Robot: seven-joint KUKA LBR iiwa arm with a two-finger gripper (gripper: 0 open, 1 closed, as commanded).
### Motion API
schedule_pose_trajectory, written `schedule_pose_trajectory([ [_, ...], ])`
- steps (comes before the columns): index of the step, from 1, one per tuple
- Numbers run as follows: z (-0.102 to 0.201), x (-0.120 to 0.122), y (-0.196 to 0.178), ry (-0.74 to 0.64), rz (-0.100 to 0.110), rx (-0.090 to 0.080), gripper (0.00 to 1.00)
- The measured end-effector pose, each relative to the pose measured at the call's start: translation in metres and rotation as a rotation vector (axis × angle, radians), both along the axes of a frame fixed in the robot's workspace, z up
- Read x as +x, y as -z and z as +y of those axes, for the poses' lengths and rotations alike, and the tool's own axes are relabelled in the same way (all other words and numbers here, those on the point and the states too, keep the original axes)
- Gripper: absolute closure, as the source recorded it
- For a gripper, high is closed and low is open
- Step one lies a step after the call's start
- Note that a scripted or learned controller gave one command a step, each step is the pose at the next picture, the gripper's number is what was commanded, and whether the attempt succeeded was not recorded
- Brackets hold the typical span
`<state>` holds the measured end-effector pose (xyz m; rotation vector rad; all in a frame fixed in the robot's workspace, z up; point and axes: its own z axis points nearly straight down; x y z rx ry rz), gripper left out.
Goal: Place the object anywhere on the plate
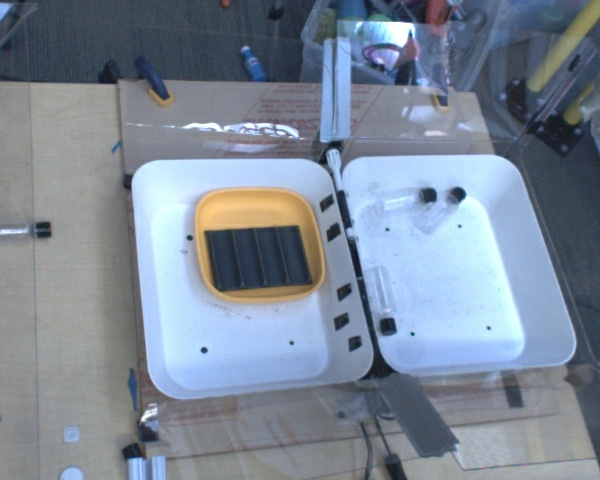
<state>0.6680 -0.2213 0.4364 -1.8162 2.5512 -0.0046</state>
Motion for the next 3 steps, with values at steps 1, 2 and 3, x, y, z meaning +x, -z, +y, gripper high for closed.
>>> schedule_pose_trajectory([
  [1,0.0,0.0,0.001,-0.339,0.001,-0.002,1.0],
  [2,0.003,-0.002,0.001,-0.647,0.002,-0.004,1.0],
  [3,0.011,0.0,0.001,-0.987,0.001,-0.005,1.0],
])
